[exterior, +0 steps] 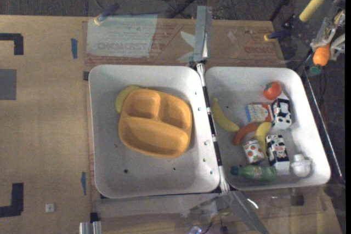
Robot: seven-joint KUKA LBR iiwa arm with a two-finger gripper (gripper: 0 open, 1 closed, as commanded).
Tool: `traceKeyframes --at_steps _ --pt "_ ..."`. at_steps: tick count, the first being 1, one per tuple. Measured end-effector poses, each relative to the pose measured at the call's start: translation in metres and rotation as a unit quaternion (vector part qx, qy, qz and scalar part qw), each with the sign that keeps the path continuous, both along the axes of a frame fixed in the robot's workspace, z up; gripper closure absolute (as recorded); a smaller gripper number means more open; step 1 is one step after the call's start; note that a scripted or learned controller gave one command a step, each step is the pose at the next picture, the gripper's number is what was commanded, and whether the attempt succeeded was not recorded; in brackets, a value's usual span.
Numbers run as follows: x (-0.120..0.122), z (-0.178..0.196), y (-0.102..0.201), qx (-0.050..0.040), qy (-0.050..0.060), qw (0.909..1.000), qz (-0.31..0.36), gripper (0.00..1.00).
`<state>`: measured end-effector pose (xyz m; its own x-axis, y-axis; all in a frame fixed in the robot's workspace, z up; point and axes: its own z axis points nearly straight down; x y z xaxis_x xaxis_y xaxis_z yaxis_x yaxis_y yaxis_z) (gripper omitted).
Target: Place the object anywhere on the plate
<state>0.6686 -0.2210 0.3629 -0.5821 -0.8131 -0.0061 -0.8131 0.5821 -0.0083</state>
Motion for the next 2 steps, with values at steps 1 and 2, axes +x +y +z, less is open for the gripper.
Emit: traceKeyframes --at_steps 1,2 --pt "0.000 0.022 0.000 -0.0003 0.000 0.9976 0.069 1.00" --pt "0.000 -0.025 0.001 0.0004 0.003 0.9947 0.103 1.00"
